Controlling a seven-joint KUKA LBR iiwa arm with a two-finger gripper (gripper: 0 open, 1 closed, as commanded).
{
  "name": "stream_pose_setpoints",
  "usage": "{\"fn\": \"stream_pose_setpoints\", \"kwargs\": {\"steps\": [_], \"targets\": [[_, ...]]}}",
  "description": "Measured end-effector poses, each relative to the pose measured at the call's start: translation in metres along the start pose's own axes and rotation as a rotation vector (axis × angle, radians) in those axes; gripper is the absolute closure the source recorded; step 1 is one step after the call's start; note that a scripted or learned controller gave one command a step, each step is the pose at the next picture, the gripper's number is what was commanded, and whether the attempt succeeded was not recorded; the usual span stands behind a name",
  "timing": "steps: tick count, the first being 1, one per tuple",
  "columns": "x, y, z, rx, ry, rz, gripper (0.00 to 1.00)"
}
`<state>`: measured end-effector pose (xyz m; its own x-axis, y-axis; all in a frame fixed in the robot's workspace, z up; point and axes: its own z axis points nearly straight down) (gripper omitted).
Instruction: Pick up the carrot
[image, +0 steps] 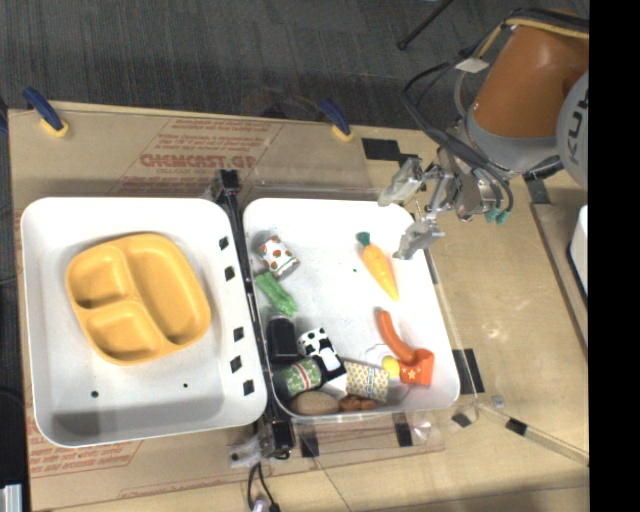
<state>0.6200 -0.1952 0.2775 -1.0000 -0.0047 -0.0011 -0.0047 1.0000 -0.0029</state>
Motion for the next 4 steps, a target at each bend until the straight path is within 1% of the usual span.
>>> {"fn": "stream_pose_setpoints", "kwargs": {"steps": [1,2,3,4], "targets": [[-0.004,-0.011,0.175,-0.008,0.012,-0.099,0.00],[-0.010,-0.010,0.157,-0.001,-0.004,-0.109,1.00],[-0.010,-0.009,0.157,-0.002,-0.004,-0.110,0.00],[-0.013,-0.008,0.146,0.000,-0.010,-0.117,1.00]]}}
